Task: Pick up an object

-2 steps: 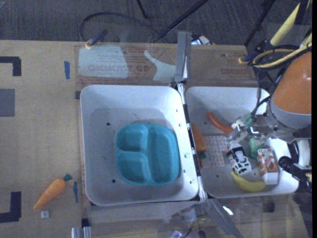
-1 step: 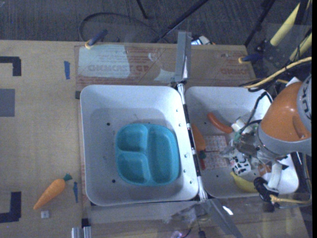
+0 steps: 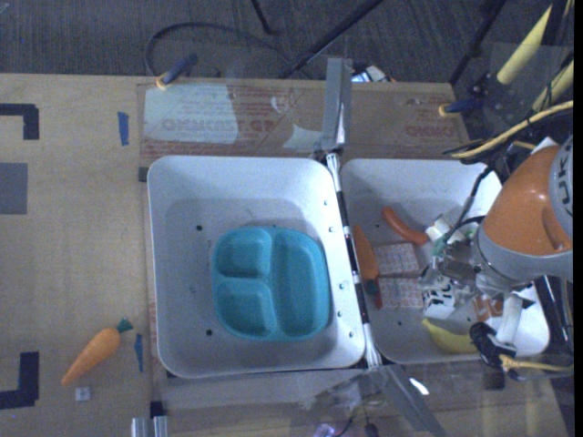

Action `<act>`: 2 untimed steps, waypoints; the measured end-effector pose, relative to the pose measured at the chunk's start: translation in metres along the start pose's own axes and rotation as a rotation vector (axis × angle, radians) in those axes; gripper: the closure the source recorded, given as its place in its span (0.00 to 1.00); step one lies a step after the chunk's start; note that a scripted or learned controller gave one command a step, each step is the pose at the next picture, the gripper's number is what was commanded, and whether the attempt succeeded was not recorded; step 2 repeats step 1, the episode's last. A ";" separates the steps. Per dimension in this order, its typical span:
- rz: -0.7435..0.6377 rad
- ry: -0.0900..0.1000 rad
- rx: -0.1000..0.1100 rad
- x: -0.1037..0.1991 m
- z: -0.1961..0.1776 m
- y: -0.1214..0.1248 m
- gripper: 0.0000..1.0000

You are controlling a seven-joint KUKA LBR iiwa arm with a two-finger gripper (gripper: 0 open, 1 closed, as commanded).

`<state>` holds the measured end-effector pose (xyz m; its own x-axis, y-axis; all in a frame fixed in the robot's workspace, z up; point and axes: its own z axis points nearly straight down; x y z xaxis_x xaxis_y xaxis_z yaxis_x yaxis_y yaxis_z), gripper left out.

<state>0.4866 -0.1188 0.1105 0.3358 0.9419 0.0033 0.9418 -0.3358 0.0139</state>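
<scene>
My arm, grey with the orange band, enters from the right edge of the frame and bends down into the right bin. My tool sits low over the right half of that bin, at centre-right of the frame. Finger state: cannot tell, the wrist body and cables cover them from this angle.

Right bin contents, as seen:
- Black-and-white patterned object directly under the tool, lower middle of the bin; whether it touches the tool I cannot tell.
- Yellow object along the bin's lower edge, just below the patterned one, partly hidden by my arm.
- Orange curved piece in the bin's upper middle, to the left of the tool.
- Long orange item with a dark end lying along the bin's left wall.
- Flat pinkish checkered piece on the bin floor between the long orange item and the tool.

Left bin: a teal divided tray with three compartments lies in its centre, slightly toward the right.

Tabletop: a toy carrot lies at lower left of the frame, outside both bins, well apart from my tool.
</scene>
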 end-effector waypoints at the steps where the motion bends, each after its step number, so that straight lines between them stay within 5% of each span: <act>1: 0.089 -0.005 0.017 0.065 -0.117 -0.029 1.00; 2: 0.089 -0.005 0.017 0.065 -0.117 -0.029 1.00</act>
